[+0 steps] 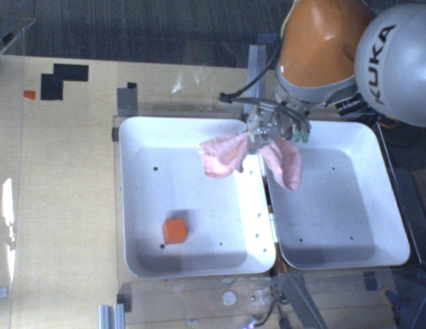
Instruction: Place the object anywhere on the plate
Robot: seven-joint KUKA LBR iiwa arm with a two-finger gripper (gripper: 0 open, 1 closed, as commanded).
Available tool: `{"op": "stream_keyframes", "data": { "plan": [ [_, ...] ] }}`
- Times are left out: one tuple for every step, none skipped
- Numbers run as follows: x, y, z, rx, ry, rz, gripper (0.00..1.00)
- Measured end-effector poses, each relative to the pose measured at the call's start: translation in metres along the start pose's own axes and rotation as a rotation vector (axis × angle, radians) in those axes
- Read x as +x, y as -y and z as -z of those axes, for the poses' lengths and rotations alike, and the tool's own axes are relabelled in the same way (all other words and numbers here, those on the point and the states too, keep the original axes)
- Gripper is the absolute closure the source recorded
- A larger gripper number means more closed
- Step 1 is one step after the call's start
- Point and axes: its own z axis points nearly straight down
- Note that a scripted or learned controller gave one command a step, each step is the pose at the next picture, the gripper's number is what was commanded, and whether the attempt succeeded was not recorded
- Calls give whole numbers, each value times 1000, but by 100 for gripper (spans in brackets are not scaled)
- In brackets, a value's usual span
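so the gripper [257, 137] had the pink cloth [250, 157] pinched and hanging over the divide between both white bins [137, 184], upper middle of frame, orange block [175, 231] lower left

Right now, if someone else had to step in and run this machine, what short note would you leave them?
Gripper: shut on the pink cloth, which hangs from it over the divide between the left bin and the right bin.
An orange block lies in the left bin, untouched.
Done: the cloth is lifted.
Left: I can make out no plate, so find it, then set the cloth down on it.
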Motion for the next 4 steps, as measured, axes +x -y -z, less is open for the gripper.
{"op": "stream_keyframes", "data": {
  "plan": [
    [28,-51,-9,0,-3,4,100],
    [42,-95,-8,-1,-3,3,100],
    [61,-140,-23,-1,-4,2,100],
    [61,-140,-23,-1,-4,2,0]
  ]
}}
